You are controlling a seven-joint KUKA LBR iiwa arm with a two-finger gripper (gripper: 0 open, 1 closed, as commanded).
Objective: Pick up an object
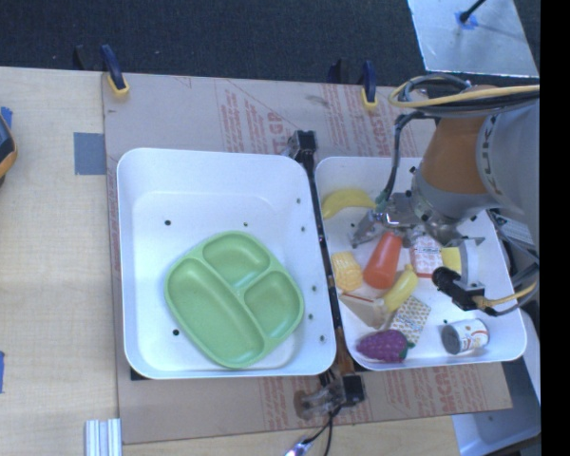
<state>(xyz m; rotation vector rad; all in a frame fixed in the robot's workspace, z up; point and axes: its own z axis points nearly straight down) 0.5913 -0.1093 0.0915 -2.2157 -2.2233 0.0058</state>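
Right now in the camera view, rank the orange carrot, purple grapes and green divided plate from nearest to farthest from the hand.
1. Orange carrot, just below the hand, right bin.
2. Purple grapes, near front edge of the right bin.
3. Green divided plate, over in the left bin.

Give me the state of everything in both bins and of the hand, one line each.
green divided plate: flat in the left bin, nothing on it.
orange carrot: lying under the hand.
banana: lying at the right bin's far end.
purple grapes: lying at its near edge.
small can: on its side.
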